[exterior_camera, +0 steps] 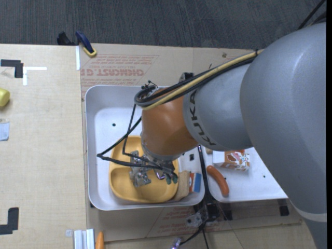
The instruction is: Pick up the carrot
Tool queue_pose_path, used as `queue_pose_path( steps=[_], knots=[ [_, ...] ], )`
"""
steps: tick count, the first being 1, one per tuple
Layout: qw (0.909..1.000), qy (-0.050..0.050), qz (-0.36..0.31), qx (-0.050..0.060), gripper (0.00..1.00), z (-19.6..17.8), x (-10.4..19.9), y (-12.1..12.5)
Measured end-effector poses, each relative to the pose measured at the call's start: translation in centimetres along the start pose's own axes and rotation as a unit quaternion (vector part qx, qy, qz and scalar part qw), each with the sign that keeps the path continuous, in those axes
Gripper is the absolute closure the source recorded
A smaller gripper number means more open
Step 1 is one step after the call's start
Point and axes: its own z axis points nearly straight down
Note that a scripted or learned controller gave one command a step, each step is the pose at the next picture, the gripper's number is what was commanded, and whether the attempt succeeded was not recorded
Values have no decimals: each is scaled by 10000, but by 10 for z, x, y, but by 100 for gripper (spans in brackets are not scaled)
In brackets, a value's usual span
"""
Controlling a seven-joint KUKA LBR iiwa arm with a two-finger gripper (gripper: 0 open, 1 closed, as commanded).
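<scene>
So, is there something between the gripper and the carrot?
Yes. The gripper hangs over the yellow dish in the left bin, while the carrot lies in the right bin; the bins' adjoining walls separate them.

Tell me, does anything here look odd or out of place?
Yes. The hand hangs over the yellow dish in the left bin, while the carrot it should pick up lies in the right bin, beside a small carton. A yellow object sits apart at the bench's left edge.
</scene>
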Motion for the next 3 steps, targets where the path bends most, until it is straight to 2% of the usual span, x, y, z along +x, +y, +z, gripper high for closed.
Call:
queue_pose_path(
  steps=[1,2,3],
  knots=[
    [9975,-20,703,1,100,-147,-13,12],
    [9976,-40,697,5,100,-156,-15,11],
    [9933,12,1152,4,100,-79,-13,39]
  ],
)
